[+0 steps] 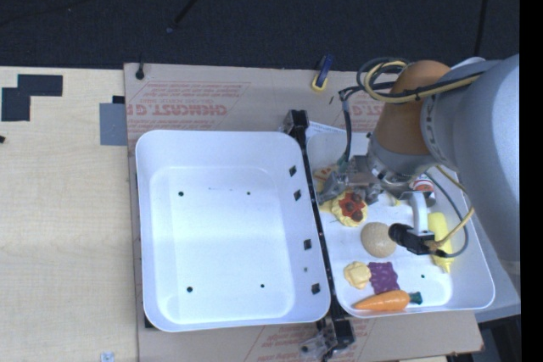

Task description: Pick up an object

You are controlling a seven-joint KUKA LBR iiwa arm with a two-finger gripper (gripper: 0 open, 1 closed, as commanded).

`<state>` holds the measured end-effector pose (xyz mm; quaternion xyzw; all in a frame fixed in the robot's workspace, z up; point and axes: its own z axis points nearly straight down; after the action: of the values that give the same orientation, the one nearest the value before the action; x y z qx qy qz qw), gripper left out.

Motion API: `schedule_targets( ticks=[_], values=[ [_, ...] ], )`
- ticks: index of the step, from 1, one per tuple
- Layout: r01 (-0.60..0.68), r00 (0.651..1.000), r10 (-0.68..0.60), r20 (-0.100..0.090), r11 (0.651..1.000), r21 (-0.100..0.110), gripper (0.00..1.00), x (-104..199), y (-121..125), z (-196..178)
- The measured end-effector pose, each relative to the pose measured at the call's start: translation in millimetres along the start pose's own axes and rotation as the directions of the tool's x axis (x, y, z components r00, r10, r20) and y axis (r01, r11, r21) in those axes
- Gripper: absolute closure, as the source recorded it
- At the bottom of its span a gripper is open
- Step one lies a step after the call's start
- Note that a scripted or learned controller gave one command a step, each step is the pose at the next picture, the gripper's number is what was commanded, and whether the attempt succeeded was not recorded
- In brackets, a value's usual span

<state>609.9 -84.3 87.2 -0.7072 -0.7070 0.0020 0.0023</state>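
Two white plastic bins (153,182); right one (475,284) has one orange carrot (386,301) at 6 o'clock, one purple lump (383,276), one tan egg-shape (378,239); my claw (349,182) state: cannot tell.

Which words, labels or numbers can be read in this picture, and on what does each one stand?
Red print on the brown cardboard sheet behind the left shallow white plastic bin: upside down and blurred, too unclear to quote.
Faint red print on the cardboard's front edge: too small to read.
No other legible text.
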Motion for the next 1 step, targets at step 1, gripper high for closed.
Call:
schedule_targets(
  ticks=[1],
  values=[
    [0.003, 1.000, -0.003, 0.000, 1.000, -0.002, 1.00, -0.1, 1.9, -11.3]
  ],
)
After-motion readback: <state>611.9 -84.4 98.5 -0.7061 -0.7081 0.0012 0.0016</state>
